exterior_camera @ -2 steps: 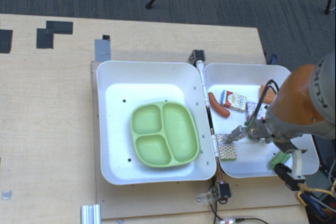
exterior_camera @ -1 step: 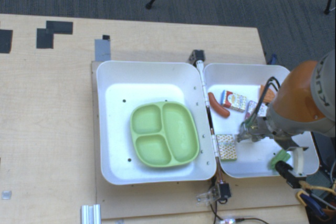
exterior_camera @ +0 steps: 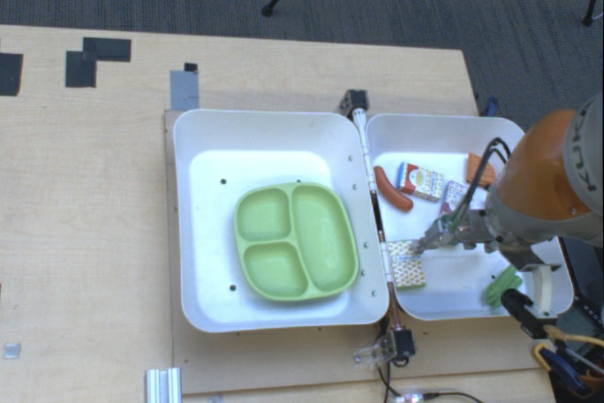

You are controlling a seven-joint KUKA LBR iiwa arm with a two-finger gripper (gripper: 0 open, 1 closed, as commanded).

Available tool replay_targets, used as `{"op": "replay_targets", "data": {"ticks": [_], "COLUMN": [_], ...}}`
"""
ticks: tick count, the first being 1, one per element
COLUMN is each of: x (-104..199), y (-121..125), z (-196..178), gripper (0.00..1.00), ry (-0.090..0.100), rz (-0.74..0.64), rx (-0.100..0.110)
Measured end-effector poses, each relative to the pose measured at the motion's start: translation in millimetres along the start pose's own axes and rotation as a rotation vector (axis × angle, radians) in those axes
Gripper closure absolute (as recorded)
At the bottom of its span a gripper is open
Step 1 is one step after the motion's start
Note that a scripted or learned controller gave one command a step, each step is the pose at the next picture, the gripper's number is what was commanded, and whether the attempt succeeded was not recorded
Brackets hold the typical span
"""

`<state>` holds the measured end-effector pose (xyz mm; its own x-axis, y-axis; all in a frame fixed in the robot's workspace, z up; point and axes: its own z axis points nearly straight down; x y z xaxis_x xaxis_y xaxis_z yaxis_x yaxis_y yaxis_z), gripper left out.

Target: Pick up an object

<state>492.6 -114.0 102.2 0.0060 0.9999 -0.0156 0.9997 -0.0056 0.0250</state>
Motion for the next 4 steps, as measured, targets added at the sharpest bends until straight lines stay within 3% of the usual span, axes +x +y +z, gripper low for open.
{"op": "replay_targets", "data": {"ticks": [1, 2, 3, 4], "x": [8.7, 30.4, 34.1, 77.4], "y": [-3.8, -3.2, 1.0, 66.8], "z": [-46.9, 13.2, -0.4, -109.5], "gripper": [0.0, 0.0, 1.0, 1.0], "ry": [0.016, 0.015, 0.023, 0.017], "rz": [-0.01, -0.008, -0.012, -0.011], "rx": [0.021, 0.014, 0.007, 0.02]}}
